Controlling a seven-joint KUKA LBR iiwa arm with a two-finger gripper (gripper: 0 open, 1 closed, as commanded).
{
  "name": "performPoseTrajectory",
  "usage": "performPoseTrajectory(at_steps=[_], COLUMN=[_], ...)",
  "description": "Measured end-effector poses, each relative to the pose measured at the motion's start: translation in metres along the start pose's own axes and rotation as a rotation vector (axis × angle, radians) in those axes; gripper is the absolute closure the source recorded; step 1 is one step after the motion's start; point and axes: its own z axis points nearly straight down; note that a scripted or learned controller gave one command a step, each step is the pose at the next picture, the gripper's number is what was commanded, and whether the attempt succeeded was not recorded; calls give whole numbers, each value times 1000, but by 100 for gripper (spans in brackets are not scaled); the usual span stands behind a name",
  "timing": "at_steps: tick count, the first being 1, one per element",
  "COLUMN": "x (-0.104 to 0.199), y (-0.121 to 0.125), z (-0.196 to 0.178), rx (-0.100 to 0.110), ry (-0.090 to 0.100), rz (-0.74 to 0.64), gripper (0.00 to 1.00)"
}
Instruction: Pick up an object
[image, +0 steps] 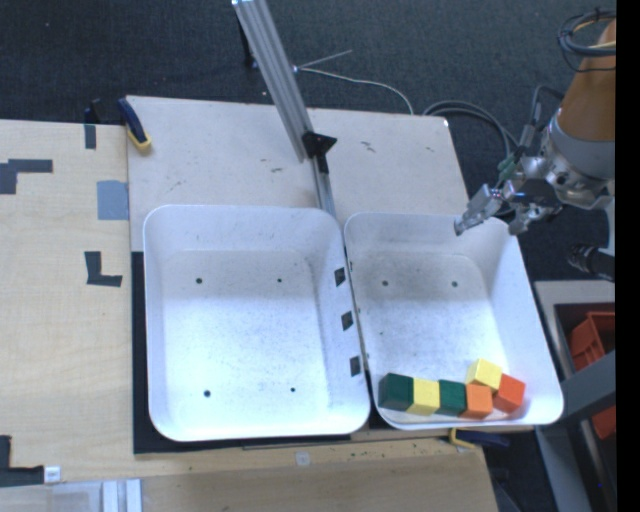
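Blocks (452, 393) sit bunched at the right bin's (520, 290) five o'clock corner, while the gripper (492, 212), holding nothing, hangs at one o'clock and must reach down to them.

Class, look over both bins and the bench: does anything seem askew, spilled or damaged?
Nothing is spilled or broken. The blocks sit crowded along the near edge of the right bin, one yellow block tilted atop the row. The claw is above that bin's far right corner.

Blocks (452, 392) crowd the right bin's (520, 290) near wall.
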Motion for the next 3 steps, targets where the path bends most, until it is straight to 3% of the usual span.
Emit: performPoseTrajectory(at_steps=[1, 2, 3], x=[11, 44, 25], y=[-79, -50, 35], z=[-7, -16, 52], rx=[1, -3, 1], ry=[3, 3, 0], rz=[-6, -12, -9], gripper=[0, 0, 0])
